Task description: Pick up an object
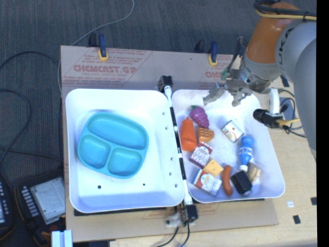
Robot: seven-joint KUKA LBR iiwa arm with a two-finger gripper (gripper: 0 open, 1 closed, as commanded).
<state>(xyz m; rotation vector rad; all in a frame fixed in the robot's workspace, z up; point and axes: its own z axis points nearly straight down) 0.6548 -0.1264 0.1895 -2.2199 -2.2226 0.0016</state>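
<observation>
My gripper (225, 97) hangs over the far end of the right bin (275, 161), its two fingers spread open with nothing between them. Just below it lie purple grapes (200, 116), an orange carrot (188, 134) and a waffle piece (205, 134). Further toward the front are a small white carton (232, 131), a blue bottle (245, 151), a red-labelled box (200, 155), a yellow cheese wedge (213, 167), a sausage (227, 180) and a black block (241, 182).
The left bin (77, 189) holds a blue divided plate (112, 143). A black clamp (165, 82) sits at the far end of the divider between the bins. Cables and a small device (43, 199) lie on the floor at left.
</observation>
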